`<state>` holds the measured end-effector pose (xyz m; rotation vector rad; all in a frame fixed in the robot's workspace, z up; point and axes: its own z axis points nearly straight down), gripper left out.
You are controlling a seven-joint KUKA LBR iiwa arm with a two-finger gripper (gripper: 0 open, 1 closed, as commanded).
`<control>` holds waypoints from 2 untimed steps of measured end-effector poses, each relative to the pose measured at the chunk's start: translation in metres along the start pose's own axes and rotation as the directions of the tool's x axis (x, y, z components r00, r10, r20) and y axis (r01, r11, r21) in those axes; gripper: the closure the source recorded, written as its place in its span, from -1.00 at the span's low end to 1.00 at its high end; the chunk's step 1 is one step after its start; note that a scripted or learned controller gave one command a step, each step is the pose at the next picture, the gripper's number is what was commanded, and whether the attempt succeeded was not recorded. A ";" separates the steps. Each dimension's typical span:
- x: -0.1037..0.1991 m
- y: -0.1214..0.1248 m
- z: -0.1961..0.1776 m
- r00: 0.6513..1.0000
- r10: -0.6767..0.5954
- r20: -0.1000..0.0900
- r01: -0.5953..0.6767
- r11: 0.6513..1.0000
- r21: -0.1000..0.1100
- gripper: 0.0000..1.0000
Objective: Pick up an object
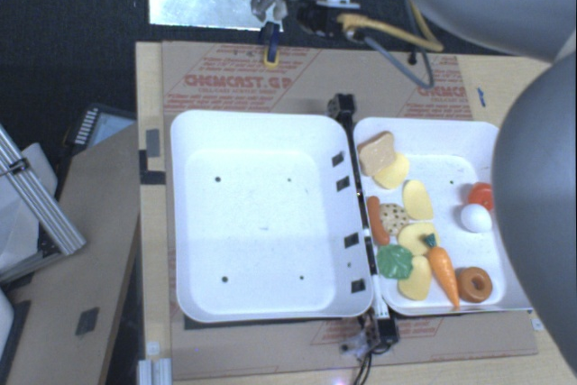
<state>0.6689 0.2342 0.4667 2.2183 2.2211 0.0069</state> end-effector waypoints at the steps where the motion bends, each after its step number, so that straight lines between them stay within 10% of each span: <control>1: 0.000 -0.001 -0.039 1.000 -0.003 -0.001 0.003 1.000 -0.001 1.00; 2: -0.043 0.000 -0.019 1.000 0.003 0.002 -0.003 1.000 0.005 1.00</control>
